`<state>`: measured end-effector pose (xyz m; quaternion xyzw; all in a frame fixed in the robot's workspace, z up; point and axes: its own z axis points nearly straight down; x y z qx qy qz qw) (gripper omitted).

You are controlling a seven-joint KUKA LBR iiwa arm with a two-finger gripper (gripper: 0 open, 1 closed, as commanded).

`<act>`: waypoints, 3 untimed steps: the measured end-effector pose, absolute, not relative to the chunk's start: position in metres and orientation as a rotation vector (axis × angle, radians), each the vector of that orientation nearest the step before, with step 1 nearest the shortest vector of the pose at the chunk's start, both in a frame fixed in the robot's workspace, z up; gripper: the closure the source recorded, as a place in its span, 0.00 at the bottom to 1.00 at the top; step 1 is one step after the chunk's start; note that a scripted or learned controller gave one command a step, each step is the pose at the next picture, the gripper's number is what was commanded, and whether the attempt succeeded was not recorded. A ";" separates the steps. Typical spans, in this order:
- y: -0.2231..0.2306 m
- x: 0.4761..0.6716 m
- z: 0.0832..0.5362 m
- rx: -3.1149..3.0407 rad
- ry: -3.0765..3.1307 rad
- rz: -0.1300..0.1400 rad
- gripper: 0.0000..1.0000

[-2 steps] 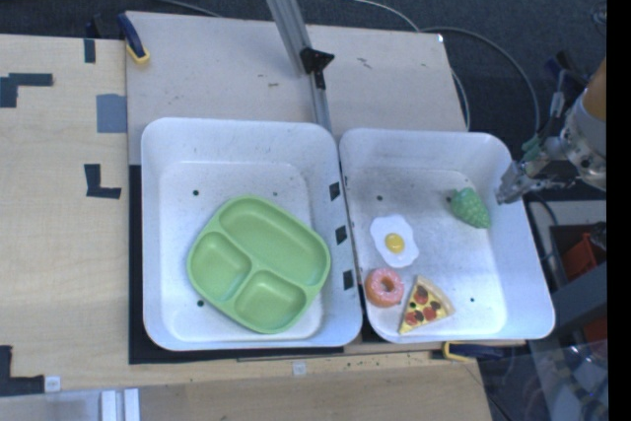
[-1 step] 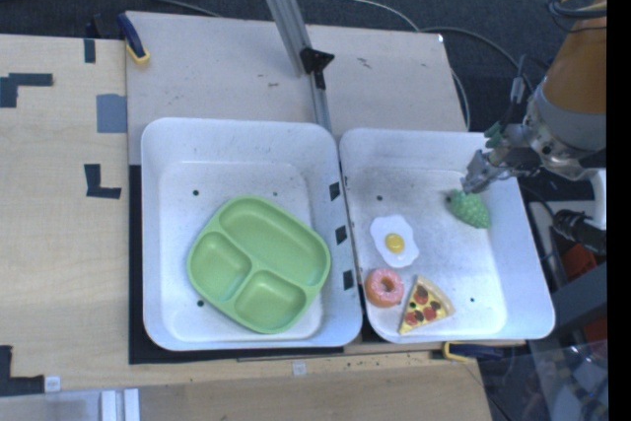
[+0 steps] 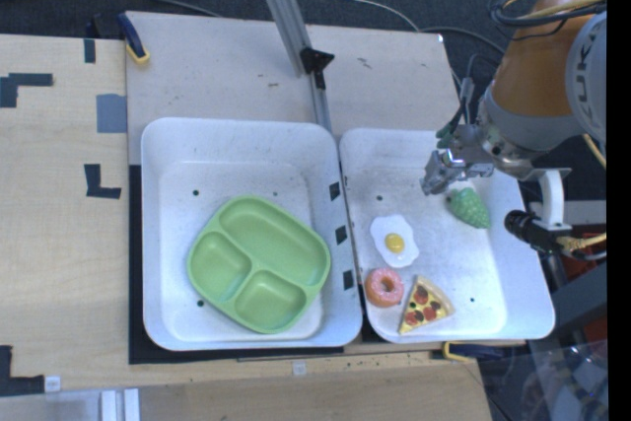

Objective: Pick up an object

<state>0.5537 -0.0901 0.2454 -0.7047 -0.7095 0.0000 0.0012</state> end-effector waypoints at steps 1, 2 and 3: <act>-0.034 0.563 0.231 -2.212 -2.226 0.002 1.00; 0.015 0.577 0.220 -2.213 -2.227 0.002 1.00; 0.066 0.597 0.228 -2.212 -2.229 -0.002 1.00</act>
